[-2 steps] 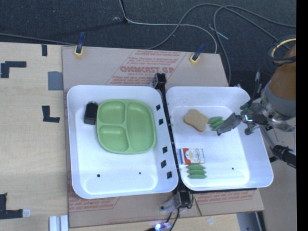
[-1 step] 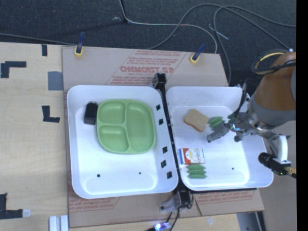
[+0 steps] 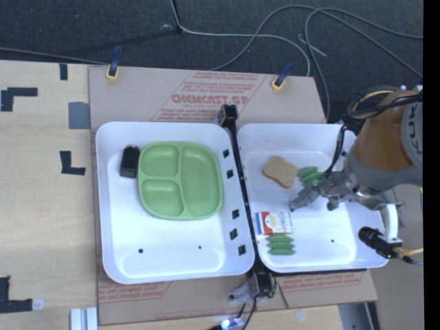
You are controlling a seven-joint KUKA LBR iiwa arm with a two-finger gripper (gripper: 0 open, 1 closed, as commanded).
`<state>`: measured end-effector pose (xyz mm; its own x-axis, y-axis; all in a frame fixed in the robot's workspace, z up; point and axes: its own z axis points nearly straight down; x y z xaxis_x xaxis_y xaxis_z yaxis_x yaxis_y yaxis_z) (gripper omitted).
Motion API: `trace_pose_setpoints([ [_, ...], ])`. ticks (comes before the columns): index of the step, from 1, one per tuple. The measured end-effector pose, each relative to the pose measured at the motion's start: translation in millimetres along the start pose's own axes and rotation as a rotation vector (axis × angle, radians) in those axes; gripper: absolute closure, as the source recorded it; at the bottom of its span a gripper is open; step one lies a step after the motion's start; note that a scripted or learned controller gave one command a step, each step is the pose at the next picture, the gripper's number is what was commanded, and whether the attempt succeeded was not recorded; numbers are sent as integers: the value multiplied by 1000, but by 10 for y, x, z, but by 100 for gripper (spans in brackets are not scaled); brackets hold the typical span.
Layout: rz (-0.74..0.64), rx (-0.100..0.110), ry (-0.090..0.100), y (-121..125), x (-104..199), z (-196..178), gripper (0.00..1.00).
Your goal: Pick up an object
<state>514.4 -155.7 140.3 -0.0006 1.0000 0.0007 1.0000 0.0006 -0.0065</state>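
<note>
In the right bin (image 3: 330, 249) lie a tan bread slice (image 3: 280, 172), a green leafy piece (image 3: 311, 175), a small white packet with red and blue print (image 3: 273, 222) and a green pea pod (image 3: 280, 245). My gripper (image 3: 302, 200) hangs over the middle of this bin, pointing left, just below the green leafy piece and right of the packet. Its fingers stand open with nothing between them. The grey arm with its orange band (image 3: 385, 143) comes in from the right.
The left bin (image 3: 117, 253) holds a green divided plate (image 3: 181, 180) and a small black block (image 3: 129, 161) at its left. A black divider clip line (image 3: 237, 191) runs between the bins. Cables lie on the dark floor behind the bench.
</note>
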Motion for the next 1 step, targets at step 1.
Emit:
trace_pose_setpoints([
  [1, 1, -8, -1, 14, 0, 495, 0],
])
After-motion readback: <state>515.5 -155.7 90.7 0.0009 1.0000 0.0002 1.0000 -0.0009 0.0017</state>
